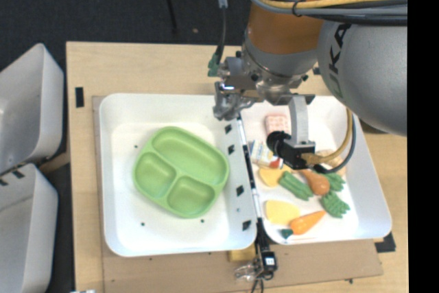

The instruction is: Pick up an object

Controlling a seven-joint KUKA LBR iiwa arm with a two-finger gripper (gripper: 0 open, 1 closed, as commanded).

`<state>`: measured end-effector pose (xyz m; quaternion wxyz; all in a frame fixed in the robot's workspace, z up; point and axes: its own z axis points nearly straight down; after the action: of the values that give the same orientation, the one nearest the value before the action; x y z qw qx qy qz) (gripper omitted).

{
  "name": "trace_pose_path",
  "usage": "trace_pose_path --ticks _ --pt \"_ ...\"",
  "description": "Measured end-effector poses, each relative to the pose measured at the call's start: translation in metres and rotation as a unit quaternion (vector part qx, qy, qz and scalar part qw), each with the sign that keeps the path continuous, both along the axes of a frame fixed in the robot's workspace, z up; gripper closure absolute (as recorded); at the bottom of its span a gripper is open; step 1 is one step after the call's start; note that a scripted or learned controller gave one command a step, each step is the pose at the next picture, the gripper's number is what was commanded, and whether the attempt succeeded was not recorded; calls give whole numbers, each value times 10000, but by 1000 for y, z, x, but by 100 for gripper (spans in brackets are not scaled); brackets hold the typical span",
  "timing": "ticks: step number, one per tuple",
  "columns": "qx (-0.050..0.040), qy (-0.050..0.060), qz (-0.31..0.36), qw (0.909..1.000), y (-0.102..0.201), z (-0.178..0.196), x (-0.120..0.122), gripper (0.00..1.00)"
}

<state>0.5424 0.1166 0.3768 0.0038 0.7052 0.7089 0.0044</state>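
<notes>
My hand point(226, 105) hangs over the far end of the wall between the shallow white left bin point(120, 216) and the shallow white right bin point(363, 213). From this slant I cannot tell whether it is apart or together. The small orange plastic carrot point(306, 221) lies near the right bin's front, just beside a yellow plastic wedge point(276, 209). It looks light, stiff and probably slick, so I'd pinch across its thick middle.

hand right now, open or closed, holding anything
Hand: cannot be told whether open or closed; it is above the back edge of the tray's bin.
</notes>
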Motion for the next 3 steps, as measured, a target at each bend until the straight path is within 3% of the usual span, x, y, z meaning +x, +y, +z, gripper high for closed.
trace_pose_path --ticks 1,2,3 --pt "-26 99 -54 9999 -56 -103 18 100" --pt "-7 94 -3 10000 -4 -151 -35 100" --pt "-6 -23 -42 10000 -55 -2 -14 100"
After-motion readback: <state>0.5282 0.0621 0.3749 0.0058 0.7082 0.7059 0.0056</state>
